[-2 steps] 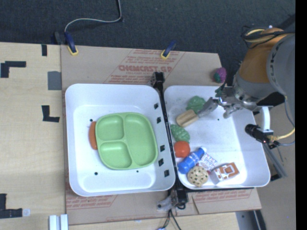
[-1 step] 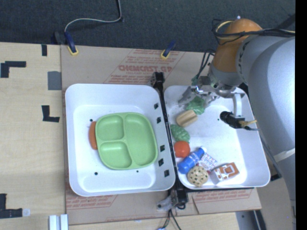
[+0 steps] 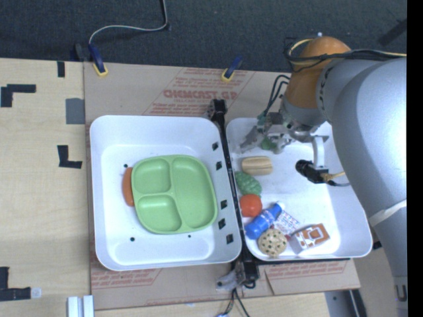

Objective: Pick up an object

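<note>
My gripper [image 3: 263,142] hangs over the back of the right bin [image 3: 353,236], its fingers spread open with nothing between them. Just in front of it lies a tan bread roll [image 3: 257,166]. Toward the near edge follow a green leafy toy [image 3: 248,182], a red tomato-like ball [image 3: 250,205], a blue bottle [image 3: 263,220], a round cookie [image 3: 271,242] and a small orange and white carton [image 3: 309,236]. The grey arm with its orange band comes in from the right and covers that bin's right side.
The left bin [image 3: 109,243] holds a green divided plate [image 3: 174,193] with an orange carrot-like piece [image 3: 127,185] against its left edge. A black divider [image 3: 225,177] runs between the two bins. Cardboard lies under both bins.
</note>
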`<state>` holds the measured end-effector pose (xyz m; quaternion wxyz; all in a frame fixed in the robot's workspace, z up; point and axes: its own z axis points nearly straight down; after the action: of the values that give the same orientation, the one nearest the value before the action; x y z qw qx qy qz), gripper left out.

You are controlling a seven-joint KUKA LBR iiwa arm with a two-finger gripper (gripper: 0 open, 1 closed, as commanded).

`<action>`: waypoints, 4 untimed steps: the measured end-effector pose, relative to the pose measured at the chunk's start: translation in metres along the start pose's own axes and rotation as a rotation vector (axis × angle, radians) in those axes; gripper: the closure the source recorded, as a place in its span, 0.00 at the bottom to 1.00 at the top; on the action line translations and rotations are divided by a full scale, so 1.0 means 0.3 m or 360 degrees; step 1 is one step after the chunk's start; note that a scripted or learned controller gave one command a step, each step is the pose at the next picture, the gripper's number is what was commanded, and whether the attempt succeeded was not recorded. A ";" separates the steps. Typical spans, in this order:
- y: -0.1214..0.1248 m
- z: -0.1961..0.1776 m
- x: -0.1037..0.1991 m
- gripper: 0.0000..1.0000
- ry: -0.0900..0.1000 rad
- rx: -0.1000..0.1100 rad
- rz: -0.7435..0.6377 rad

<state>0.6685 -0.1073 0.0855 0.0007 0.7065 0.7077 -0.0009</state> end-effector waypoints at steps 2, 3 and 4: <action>0.000 -0.180 -0.309 0.00 0.0000 -0.0003 0.0002; 0.002 -0.003 -0.262 0.00 -0.0001 -0.0003 0.0000; 0.003 -0.037 -0.263 1.00 -0.0005 -0.0006 -0.0001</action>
<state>0.6696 -0.1862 0.0967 0.0032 0.7063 0.7079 -0.0006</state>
